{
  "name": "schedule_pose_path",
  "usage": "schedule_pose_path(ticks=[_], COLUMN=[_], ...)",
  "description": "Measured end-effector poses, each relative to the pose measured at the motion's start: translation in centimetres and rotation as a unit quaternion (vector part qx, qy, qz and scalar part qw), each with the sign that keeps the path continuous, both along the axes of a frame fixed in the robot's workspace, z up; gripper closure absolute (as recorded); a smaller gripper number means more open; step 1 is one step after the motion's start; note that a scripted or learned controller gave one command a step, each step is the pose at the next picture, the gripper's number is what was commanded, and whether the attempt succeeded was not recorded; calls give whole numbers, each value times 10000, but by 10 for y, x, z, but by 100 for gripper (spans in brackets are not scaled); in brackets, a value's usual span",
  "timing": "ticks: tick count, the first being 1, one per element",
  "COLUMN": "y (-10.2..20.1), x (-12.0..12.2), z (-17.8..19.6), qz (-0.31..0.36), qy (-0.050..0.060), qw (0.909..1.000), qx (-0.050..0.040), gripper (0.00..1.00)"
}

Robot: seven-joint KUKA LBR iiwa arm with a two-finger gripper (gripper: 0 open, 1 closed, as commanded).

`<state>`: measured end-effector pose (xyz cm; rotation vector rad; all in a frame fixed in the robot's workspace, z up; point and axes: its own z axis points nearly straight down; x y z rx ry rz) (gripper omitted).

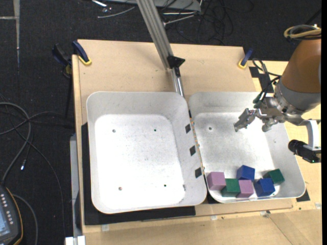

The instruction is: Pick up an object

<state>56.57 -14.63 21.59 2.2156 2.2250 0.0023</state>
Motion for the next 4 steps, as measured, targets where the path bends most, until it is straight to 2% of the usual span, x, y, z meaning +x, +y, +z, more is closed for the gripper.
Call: schedule_pose_path(ticks=[1, 2, 3, 4], y=[-33, -34, -10, 4], x=[-10, 9, 28, -70], z=[2, -103, -70, -110], qz=[-38, -20, 7, -37], qy=[6, 46, -11, 53], qw=[10000, 10000, 10000, 10000], qx=[-9, 8, -3, 13], gripper=[0, 0, 0, 0])
